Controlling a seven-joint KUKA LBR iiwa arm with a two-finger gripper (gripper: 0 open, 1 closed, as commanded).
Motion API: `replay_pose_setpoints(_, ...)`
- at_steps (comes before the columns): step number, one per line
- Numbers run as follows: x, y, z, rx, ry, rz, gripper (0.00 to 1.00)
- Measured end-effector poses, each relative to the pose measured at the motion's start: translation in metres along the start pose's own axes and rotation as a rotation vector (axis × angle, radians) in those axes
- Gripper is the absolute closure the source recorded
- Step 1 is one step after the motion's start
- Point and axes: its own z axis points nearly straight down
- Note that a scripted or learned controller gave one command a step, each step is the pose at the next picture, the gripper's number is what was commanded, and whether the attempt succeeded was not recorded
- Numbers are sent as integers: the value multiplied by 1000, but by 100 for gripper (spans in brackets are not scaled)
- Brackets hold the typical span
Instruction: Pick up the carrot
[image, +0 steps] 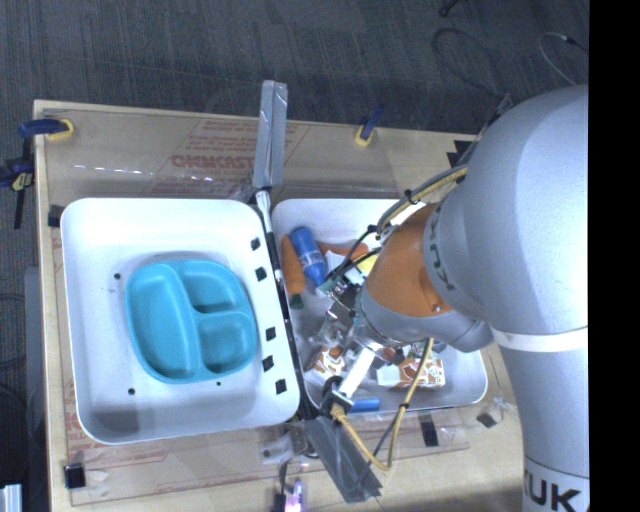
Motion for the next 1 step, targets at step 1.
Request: replay_pose_setpoints(1, -45, 73, -58, 17, -3, 106, 100)
